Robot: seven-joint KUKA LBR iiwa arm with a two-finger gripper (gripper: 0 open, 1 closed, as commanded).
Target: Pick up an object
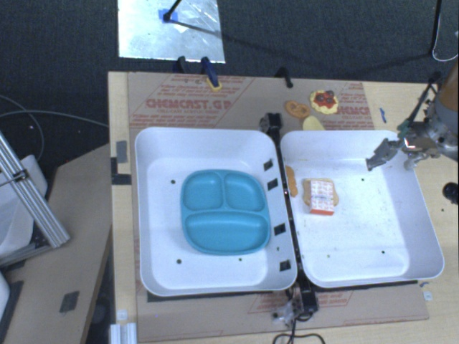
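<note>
A small toy sandwich (320,196), tan with white and red layers, lies in the right bin (401,256) near its left wall. A thin orange piece (291,181) rests against that same wall, just left of the sandwich. My gripper (394,158) hangs over the right bin's upper right part, well to the right of the sandwich. Its two dark fingers (379,157) stand apart with nothing between them, so it is open. The grey arm (439,124) enters from the right edge.
The left bin (154,213) holds a blue divided plate (225,212). Behind the bins, on the cardboard, lie small toy foods (324,101) and a blue clamp (210,72). A metal sheet (170,20) lies on the floor beyond.
</note>
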